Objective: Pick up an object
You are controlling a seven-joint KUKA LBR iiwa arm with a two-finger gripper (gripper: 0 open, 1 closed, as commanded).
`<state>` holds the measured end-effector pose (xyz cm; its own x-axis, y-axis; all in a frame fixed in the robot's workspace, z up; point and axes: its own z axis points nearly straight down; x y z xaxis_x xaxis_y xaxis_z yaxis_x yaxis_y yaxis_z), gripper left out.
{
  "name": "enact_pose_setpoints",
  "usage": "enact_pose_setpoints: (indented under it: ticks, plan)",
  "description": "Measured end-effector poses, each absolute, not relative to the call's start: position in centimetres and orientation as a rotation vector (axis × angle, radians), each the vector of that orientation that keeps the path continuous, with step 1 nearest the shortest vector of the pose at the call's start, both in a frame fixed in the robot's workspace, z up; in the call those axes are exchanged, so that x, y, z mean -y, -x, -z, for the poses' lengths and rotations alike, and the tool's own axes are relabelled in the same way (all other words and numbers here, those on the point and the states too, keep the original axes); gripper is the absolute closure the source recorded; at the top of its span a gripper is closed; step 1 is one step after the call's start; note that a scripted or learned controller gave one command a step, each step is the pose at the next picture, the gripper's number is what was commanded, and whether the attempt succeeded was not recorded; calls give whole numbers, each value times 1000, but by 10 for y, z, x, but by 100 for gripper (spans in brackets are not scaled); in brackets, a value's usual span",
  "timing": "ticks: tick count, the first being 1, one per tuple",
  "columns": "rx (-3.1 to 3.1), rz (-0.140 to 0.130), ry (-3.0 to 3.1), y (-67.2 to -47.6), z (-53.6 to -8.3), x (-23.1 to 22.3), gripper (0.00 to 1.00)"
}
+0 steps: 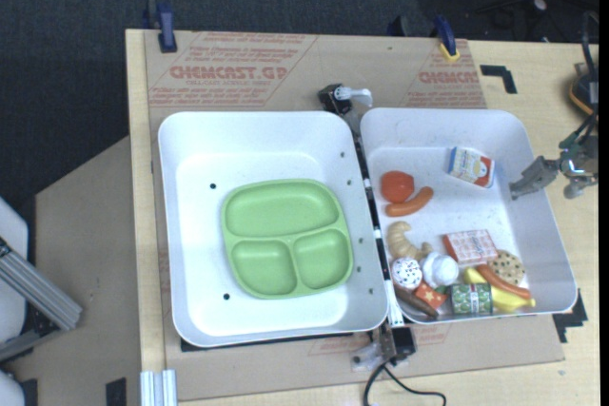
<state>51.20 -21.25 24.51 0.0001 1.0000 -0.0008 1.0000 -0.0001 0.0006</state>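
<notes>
so the gripper (557,171) sits at the right edge of the frame over the right white plastic bin's (544,233) rim, can't tell its state, and the small white-and-orange carton (470,165) lies just left of it.

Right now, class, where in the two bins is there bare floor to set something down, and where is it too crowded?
Left bin: a bare white strip runs all round the green divided plate. Right bin: open floor along the far wall behind the small carton, and between the carton and the pink box. Its near corner is crowded with heaped toy food.
</notes>
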Motion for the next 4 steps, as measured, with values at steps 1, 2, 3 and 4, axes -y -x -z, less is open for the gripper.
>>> enact_pose_setpoints:
  ticks: [1, 2, 3, 4]
  plan:
    - [-2240, 3, -2220, -573, -101, 131, 0]
    - [-2217, 7, -2236, -473, -110, 189, 0]
    - [-2227, -8, -2209, -511, -154, 118, 0]
    - [-2225, -1, -2219, -536, -83, 92, 0]
